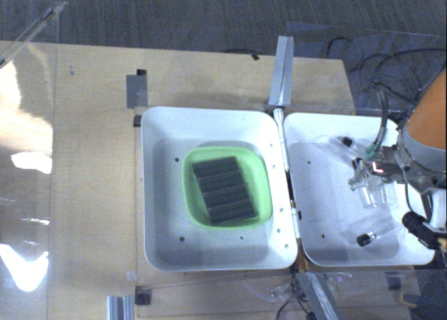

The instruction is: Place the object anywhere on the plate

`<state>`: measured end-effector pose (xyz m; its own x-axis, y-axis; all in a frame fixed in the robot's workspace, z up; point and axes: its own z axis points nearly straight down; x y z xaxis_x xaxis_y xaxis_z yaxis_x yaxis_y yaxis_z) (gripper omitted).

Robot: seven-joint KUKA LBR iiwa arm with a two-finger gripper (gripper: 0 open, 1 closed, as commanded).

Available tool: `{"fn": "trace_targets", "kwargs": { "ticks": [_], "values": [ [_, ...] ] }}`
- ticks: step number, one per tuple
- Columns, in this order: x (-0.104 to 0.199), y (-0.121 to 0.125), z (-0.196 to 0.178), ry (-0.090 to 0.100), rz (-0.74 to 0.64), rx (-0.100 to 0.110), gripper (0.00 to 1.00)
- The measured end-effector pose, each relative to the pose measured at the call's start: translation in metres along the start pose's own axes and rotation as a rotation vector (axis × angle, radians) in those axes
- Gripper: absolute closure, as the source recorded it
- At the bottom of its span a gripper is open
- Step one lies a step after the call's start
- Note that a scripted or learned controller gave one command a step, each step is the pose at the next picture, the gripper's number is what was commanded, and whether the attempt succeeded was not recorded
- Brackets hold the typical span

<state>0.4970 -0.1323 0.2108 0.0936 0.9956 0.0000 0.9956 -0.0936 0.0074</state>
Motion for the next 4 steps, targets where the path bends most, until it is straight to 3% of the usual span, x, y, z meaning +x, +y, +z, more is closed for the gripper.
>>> {"fn": "trace_targets", "kwargs": {
  "ticks": [1, 2, 3, 4],
  "values": [
    [0.000, 0.000, 0.000, 0.000, 0.000, 0.000, 0.00],
    [-0.047, -0.002, -0.135, -0.003, -0.128, -0.004, 0.00],
    [-0.046, 0.001, -0.147, -0.007, -0.137, -0.012, 1.00],
    [-0.008, 0.001, 0.029, 0.000, -0.153, 0.004, 1.00]
  ]
}}
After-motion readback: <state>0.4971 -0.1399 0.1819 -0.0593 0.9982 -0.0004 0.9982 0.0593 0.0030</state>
